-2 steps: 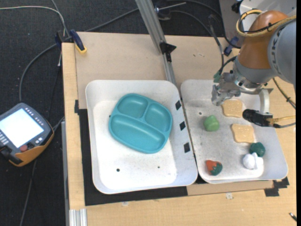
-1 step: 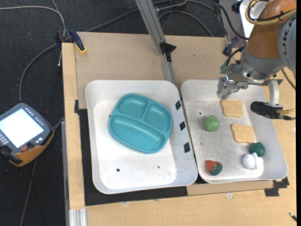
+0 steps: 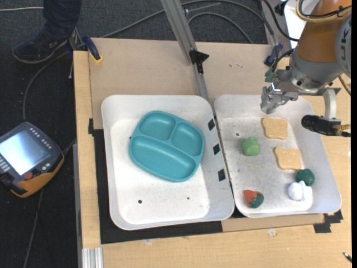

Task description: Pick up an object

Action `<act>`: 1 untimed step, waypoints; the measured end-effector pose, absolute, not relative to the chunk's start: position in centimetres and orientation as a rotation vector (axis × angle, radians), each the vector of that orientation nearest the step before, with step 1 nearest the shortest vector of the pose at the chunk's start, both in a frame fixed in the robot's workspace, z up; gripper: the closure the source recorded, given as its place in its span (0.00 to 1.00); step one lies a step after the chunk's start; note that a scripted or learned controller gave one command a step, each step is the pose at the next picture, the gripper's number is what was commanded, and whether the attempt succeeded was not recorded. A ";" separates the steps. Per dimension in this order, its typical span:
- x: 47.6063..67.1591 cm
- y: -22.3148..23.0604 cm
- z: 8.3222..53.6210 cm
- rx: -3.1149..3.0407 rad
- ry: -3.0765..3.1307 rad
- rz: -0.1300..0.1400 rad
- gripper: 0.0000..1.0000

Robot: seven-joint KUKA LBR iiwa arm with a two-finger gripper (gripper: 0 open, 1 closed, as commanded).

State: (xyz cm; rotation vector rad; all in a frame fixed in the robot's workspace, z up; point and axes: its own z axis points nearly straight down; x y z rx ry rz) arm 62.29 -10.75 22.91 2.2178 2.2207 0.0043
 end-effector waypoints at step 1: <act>61.8 -5.9 23.1 2.217 2.229 0.002 1.00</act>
